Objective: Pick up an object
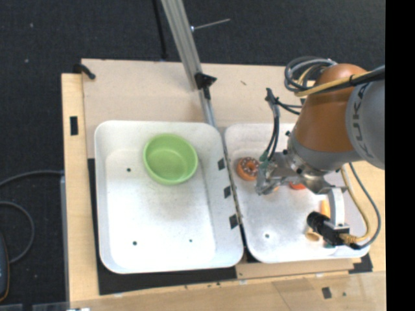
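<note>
Green bowl [170,159] blocks left bin's [117,238] rear; front open.

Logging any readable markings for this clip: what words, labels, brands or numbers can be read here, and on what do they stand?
None can be read.
Green bowl: plain, no print.
Left bin and right bin: dark dots, no lettering.
Arm's orange band: no readable marking.
Small orange object by the tool: too small and blurred to tell.
</note>
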{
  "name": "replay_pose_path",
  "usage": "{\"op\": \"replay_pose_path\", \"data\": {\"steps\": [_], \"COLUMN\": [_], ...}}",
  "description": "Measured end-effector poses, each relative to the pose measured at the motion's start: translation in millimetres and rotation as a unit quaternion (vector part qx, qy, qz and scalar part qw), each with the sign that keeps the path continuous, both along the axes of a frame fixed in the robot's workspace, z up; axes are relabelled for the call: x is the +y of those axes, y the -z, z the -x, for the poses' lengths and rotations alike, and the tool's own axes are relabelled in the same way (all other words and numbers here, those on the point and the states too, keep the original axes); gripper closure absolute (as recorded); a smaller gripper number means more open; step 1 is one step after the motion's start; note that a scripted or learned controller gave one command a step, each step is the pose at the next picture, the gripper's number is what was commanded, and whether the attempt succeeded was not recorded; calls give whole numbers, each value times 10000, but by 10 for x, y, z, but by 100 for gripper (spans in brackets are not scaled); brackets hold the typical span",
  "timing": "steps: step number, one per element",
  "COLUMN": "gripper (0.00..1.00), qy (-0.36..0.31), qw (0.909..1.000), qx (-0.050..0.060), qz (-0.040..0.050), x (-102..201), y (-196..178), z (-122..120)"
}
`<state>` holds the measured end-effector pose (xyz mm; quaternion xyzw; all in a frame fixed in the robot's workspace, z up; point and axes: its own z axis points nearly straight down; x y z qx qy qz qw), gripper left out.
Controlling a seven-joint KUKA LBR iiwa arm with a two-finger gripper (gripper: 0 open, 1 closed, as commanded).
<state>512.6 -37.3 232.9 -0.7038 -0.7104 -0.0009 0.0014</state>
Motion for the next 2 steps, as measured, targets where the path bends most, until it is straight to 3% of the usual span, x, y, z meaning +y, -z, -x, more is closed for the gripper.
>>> {"op": "replay_pose_path", "data": {"steps": [1,2], "gripper": [100,100], "qy": [0,3], "qw": [10000,10000], "qx": [9,-17], "qz": [-2,7], "x": [556,1054], "y": [-3,-131], "z": [15,-177]}}
